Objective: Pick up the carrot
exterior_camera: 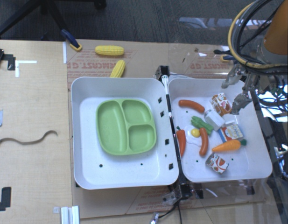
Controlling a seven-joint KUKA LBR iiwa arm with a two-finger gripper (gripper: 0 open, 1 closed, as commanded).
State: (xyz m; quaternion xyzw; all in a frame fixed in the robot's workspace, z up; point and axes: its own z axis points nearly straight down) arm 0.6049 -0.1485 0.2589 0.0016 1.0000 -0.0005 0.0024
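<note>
We see the carrot (227, 146) lying in the right bin (256, 171), toward its near right side, just beyond a small printed packet (217, 163). Farther back, above the bin's far right corner, hangs the hand (238, 91), its fingers parted, grasping nothing.

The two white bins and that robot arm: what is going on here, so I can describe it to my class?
A grey KUKA arm reaches in from the right, its gripper hanging over the far part of the right bin, holding nothing. That bin has toy food in it: the carrot it is meant to pick up lies untouched near the middle, beside two sausages and a fried egg. The left bin holds a green divided plate. Two corn cobs lie on the bench beyond.
</note>
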